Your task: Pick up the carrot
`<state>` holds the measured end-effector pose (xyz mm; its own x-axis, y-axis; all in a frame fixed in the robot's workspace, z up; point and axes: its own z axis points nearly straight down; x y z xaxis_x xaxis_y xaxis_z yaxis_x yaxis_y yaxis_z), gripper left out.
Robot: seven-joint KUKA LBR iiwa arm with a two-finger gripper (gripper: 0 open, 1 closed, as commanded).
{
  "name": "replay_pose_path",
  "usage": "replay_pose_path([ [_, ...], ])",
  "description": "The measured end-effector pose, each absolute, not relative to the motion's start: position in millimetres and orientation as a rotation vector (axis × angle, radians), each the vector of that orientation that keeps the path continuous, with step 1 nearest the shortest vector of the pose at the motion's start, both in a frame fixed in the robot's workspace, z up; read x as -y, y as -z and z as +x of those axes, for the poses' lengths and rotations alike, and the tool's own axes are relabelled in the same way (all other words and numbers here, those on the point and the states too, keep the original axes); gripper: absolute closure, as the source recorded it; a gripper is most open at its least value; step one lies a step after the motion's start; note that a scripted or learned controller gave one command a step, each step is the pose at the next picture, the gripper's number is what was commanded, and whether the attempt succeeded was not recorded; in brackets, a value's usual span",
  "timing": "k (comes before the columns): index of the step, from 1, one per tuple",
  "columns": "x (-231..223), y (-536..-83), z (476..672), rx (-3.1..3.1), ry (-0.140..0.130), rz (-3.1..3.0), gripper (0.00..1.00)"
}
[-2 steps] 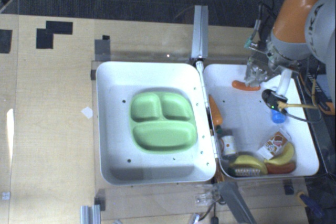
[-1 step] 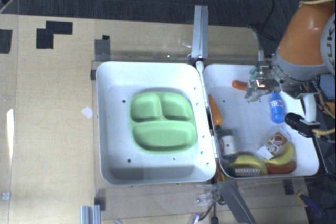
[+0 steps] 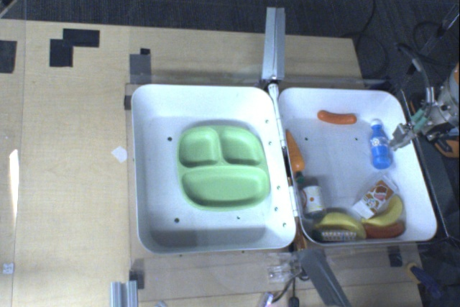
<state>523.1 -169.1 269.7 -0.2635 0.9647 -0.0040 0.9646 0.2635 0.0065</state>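
The carrot [image 3: 293, 152] is a slim orange root with a dark green top. It lies lengthwise against the left wall of the right bin [image 3: 413, 176], with its top pointing toward the front. My gripper [image 3: 404, 134] hangs over that bin's right rim, just right of a blue bottle [image 3: 379, 148]. It is far from the carrot, across the whole width of the bin. Nothing shows between its fingertips.
The right bin also holds an orange sausage [image 3: 336, 117] at the back, a small jar [image 3: 311, 199] just in front of the carrot, two bananas [image 3: 342, 222] and a snack packet [image 3: 376, 197] at the front. A green divided plate [image 3: 223, 167] lies in the left bin [image 3: 151, 176].
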Motion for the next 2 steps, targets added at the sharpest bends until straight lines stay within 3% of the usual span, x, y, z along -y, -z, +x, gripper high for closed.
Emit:
replay_pose_path([
  [1, 102.5, -234.2, 573.9, -2.603, -0.003, 1.754, 1.0],
  [2, 87.0, -202.2, 610.7, -1.975, -0.002, 2.441, 1.0],
])
